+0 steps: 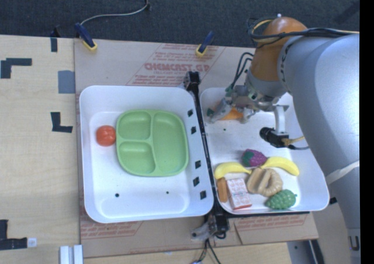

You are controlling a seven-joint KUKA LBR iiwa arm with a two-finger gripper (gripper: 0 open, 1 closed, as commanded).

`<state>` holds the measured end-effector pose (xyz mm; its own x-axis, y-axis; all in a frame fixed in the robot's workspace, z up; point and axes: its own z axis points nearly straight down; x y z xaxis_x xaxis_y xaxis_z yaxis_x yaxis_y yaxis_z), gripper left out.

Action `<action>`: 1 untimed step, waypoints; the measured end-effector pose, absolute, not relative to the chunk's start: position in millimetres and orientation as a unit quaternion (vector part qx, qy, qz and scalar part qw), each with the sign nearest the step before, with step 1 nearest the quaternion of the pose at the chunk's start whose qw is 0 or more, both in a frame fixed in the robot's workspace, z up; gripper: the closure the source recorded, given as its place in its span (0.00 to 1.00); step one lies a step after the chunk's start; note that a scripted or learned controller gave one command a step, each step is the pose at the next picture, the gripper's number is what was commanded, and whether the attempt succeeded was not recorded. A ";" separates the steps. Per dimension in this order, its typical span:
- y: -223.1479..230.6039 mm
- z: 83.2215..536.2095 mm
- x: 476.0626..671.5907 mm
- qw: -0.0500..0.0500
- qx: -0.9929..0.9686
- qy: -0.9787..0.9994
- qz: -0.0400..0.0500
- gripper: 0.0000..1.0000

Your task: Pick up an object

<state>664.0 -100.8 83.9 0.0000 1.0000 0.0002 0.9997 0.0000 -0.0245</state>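
My gripper is low in the far left part of the right bin. A small orange object lies right against it, partly hidden by the wrist. Whether it is gripped cannot be made out. Nearer the front of this bin lie purple grapes, two yellow bananas, a tan pastry, a green bumpy fruit, a red-and-white box and an orange stick.
The left bin holds a green divided plate and a red tomato by its left wall. A black divider runs between the bins. The grey arm covers the right side.
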 end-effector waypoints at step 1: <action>-99.0 83.9 663.8 0.007 -0.708 -0.706 0.010 0.00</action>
